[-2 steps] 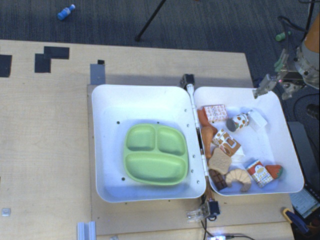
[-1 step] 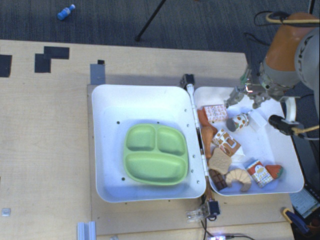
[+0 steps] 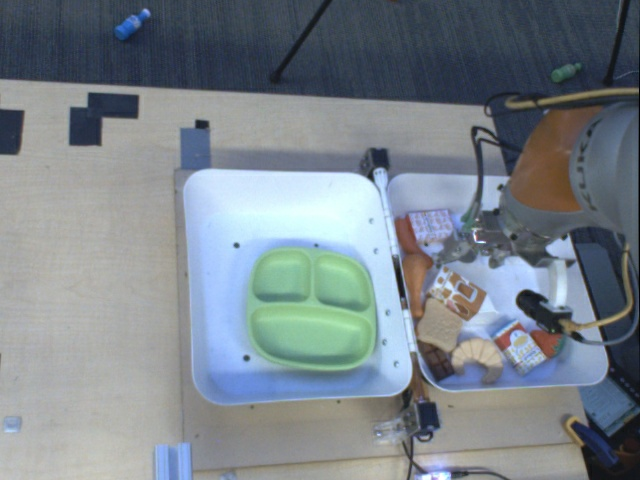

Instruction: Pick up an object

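The right white bin (image 3: 590,373) holds several items. Among them are a white and red packet (image 3: 432,225), an orange and white snack packet (image 3: 456,293), a slice of bread (image 3: 437,324), a croissant (image 3: 480,358) and a small carton (image 3: 519,348). My gripper (image 3: 470,246) hangs low over the upper middle of this bin, between the white and red packet and the snack packet. The grey and orange arm (image 3: 570,168) comes in from the right and hides the bin's far right corner. I cannot tell if anything is held.
The left white bin (image 3: 215,268) contains a green divided plate (image 3: 312,308). A black cable (image 3: 545,313) loops over the right bin near the carton. Black clamps sit between the bins at the back (image 3: 376,158) and at the front (image 3: 425,415).
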You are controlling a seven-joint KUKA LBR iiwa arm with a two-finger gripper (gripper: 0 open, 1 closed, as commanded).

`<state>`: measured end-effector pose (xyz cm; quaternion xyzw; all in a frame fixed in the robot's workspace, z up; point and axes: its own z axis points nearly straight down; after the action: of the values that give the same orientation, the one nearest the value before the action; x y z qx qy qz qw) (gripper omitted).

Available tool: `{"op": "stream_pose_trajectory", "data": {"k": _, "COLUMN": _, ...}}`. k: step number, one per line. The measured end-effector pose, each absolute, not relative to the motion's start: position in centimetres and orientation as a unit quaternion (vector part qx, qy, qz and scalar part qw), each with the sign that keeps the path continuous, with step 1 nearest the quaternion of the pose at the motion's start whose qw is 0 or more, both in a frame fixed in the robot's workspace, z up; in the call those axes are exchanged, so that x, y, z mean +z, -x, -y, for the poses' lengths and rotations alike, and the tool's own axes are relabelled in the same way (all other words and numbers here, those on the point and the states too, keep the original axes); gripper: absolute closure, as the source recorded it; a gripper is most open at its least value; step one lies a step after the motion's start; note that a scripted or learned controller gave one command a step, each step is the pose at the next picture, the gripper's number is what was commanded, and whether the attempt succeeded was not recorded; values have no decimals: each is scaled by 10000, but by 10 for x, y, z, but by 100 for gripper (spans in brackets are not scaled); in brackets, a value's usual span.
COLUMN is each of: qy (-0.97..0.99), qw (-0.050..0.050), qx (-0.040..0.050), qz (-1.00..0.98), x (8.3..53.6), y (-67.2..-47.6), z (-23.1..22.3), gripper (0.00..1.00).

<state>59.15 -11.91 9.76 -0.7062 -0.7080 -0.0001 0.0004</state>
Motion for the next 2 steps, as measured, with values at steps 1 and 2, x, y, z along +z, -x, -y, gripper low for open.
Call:
{"op": "stream_pose_trajectory", "data": {"k": 1, "qy": 7065, "qw": -30, "qx": -24, "qz": 7077, "x": 87, "y": -529, "z": 99, "gripper": 0}}
{"op": "stream_pose_trajectory", "data": {"k": 2, "qy": 7065, "qw": -54, "qx": -36, "qz": 7077, "x": 87, "y": -490, "z": 106, "gripper": 0}}
